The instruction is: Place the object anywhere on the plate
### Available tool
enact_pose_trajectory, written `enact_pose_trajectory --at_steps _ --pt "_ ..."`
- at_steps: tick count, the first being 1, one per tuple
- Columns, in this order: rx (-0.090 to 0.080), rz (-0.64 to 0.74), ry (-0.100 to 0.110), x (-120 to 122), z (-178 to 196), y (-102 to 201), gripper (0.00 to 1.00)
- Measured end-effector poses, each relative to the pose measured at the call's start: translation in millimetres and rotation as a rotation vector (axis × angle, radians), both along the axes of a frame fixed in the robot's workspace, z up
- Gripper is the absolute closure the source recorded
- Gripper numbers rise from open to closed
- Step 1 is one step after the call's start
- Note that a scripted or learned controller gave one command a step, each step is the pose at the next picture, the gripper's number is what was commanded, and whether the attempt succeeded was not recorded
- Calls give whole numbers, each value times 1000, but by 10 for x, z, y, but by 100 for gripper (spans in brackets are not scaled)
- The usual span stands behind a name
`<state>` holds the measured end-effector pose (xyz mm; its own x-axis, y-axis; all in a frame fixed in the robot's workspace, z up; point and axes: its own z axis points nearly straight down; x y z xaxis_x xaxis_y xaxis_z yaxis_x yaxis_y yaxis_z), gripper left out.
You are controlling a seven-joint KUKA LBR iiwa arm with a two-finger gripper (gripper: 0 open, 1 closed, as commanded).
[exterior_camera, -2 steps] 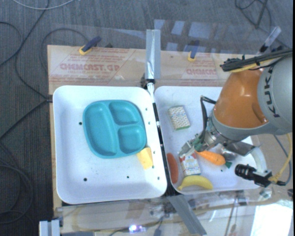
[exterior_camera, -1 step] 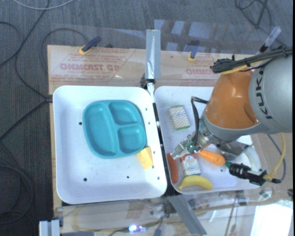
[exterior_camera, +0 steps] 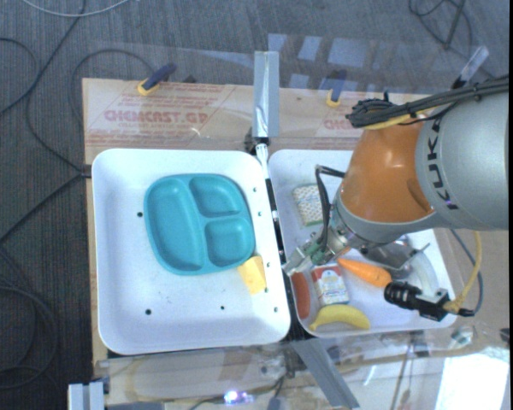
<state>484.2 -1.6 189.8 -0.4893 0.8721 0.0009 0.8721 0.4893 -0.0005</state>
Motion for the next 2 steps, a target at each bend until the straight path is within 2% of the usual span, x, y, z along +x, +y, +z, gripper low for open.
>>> enact_pose_trajectory --at_steps 1,2 --pt "-2 53 4 -12 -73 229 100" --pt "-1 58 3 48 12 606 100"
